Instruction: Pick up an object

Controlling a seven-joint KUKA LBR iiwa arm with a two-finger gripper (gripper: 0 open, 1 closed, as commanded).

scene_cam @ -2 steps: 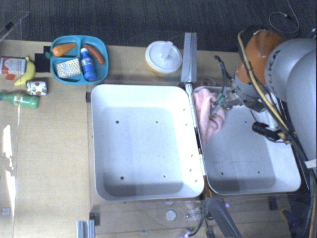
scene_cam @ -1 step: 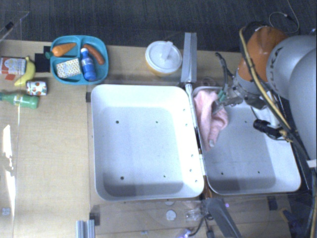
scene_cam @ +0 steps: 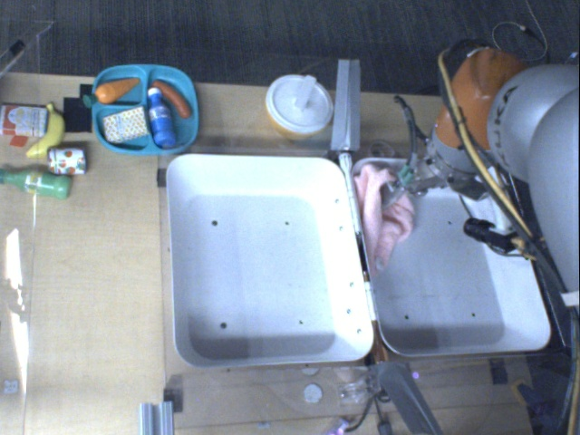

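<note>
A pink cloth [scene_cam: 379,217] lies bunched in the far left corner of the right bin [scene_cam: 471,306], trailing down along that bin's left wall. My gripper [scene_cam: 400,183] comes in from the right, under the orange-banded wrist [scene_cam: 471,84]. Its tip is down in the upper part of the cloth. Pink folds are gathered around and between the dark fingers [scene_cam: 392,191], which are shut on the cloth.
The left bin [scene_cam: 263,333] stands beside the right one, with a metal divider post [scene_cam: 344,107] at the back between them. On the bench sit a white lidded cup [scene_cam: 299,105], a blue tray of toy food [scene_cam: 145,109] and small toys [scene_cam: 41,152]. Cables [scene_cam: 494,234] hang over the right bin.
</note>
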